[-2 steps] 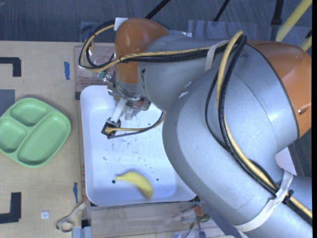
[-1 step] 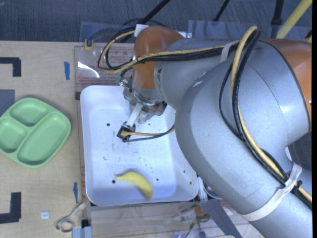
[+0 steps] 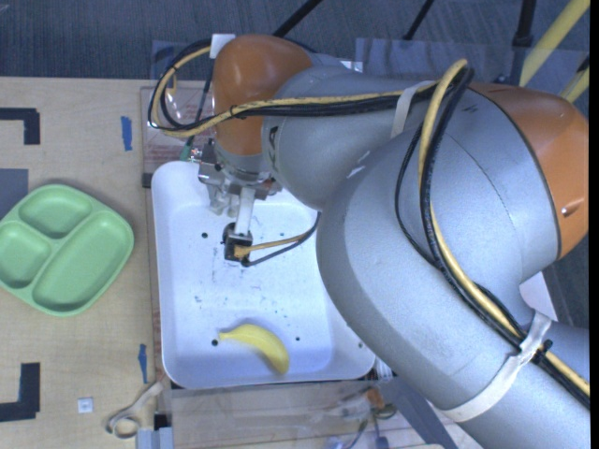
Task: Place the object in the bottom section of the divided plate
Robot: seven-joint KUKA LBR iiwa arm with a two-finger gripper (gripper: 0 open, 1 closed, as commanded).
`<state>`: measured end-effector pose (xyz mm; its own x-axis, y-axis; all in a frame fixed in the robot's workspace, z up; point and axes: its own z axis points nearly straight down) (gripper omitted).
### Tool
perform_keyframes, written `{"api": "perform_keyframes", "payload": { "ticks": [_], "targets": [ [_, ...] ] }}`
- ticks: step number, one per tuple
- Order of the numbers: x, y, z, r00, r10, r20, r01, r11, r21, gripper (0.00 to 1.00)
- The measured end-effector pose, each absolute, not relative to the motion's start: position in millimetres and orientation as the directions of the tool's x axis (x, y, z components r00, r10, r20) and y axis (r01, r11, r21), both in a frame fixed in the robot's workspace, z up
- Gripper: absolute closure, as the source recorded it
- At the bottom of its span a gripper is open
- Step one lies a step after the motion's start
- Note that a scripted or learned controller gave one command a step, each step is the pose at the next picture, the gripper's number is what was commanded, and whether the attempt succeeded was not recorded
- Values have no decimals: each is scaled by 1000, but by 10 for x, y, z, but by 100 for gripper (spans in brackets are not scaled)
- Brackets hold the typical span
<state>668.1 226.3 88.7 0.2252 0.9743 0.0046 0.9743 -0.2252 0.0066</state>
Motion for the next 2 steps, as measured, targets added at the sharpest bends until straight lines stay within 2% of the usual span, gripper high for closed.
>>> {"api": "perform_keyframes", "payload": {
  "ticks": [1, 2],
  "targets": [
    [6509, 1757, 887, 607, 795, 3, 795, -607, 1, 100],
    [6550, 2257, 890, 487, 874, 6, 874, -487, 6, 100]
  ]
}}
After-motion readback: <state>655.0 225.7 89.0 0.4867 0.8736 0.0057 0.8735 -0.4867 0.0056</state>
